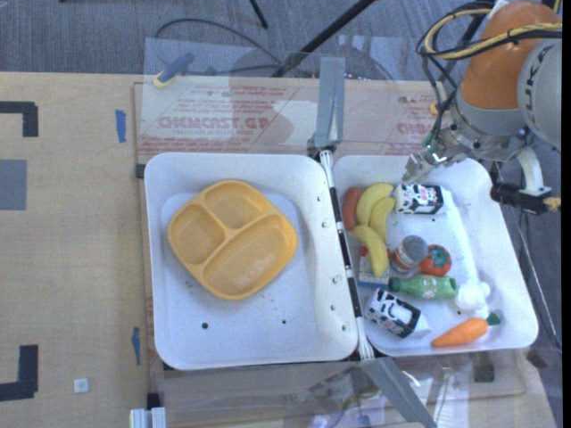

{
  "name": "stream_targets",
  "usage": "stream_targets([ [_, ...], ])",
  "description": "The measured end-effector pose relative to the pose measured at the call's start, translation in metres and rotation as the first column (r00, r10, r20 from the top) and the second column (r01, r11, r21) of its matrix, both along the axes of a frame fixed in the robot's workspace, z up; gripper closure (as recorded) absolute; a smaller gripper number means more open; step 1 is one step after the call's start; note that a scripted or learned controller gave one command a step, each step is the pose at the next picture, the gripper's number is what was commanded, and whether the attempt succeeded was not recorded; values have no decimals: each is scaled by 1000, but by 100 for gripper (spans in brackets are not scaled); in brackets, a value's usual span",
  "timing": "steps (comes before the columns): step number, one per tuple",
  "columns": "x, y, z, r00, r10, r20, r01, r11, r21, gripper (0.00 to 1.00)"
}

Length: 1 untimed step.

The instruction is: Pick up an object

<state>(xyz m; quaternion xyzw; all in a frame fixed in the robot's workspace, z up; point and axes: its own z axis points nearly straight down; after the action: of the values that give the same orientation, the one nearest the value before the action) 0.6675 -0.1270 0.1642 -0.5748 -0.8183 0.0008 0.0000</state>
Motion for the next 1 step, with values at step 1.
stream_targets([
  [1, -42, -18, -40, 1000, 23, -6, -23, 1000, 2, 100],
])
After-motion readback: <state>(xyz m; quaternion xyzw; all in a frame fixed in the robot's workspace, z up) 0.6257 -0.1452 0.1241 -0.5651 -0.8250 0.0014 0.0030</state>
